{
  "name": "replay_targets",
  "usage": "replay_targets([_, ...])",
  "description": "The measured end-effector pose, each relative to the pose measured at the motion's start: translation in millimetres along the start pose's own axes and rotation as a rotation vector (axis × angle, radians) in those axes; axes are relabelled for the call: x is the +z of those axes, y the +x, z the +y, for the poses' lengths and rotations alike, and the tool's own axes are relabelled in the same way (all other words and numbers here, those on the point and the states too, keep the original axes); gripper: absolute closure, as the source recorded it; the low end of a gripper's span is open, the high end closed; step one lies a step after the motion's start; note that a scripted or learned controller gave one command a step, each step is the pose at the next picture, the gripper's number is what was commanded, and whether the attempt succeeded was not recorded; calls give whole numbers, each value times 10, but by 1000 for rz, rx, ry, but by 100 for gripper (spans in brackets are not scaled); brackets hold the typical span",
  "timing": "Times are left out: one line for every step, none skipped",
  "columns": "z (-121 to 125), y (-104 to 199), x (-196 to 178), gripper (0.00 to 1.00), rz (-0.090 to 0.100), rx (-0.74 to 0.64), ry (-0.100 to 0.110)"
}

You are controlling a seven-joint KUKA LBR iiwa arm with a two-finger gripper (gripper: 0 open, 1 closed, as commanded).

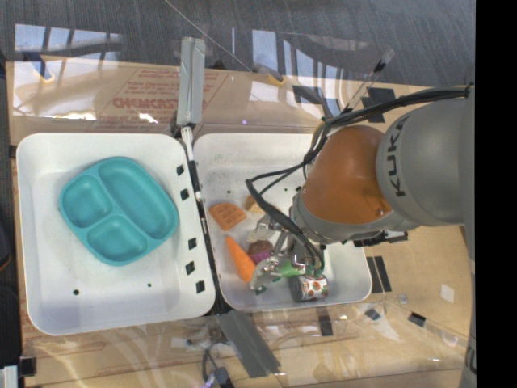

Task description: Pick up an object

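While the arm (380,176) reaches low into the right bin (218,156), its gripper (279,265) sits among a carrot (239,259), a purple item (260,251), a small can (311,288) and a waffle-like piece (228,214). I cannot tell how its fingers stand. A teal divided plate (119,208) lies in the left bin (40,241).

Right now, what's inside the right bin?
In the right bin: an orange carrot, a tan waffle-like piece, a small can and a purple piece. The arm covers the rest.
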State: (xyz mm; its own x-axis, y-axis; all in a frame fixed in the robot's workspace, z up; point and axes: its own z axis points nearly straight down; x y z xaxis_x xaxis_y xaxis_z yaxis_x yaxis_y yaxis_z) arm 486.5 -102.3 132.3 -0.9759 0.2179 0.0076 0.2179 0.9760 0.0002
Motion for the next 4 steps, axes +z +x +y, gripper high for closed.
replay_targets([162, -869, 364, 0, -16, -229, 2])
replay_targets([183, -864, 276, 100, -14, -237, 1])
replay_targets([-364, -424, 406, 100, -6, -102, 1])
replay_targets([119, -33, 407, 100, -6, -313, 1])
